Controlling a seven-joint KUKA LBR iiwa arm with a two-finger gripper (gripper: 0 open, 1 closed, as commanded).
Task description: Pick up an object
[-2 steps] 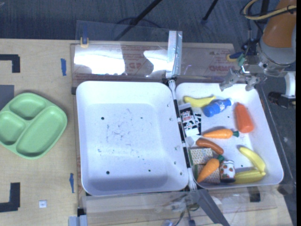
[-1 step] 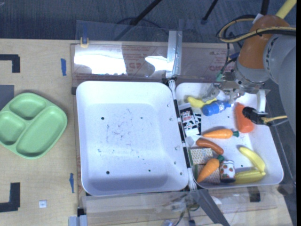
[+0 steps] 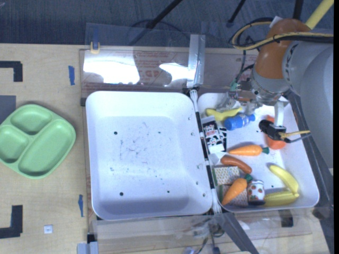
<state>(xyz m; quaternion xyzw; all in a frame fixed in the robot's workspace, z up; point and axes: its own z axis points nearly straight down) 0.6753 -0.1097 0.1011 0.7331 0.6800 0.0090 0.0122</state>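
Where arm (image 3: 296, 62) dips, blue bottle (image 3: 238, 122), banana (image 3: 223, 112), carrot (image 3: 246, 150) nr.

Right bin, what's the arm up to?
The KUKA arm reaches in from the right, and its gripper is down at the far end of the right bin, just above a small yellow banana and a blue bottle. Nothing visibly sits between its fingers yet. Carrots, more bananas and other toy food lie untouched nearer the camera. The left bin holds no objects; a green divided plate sits on the bench.
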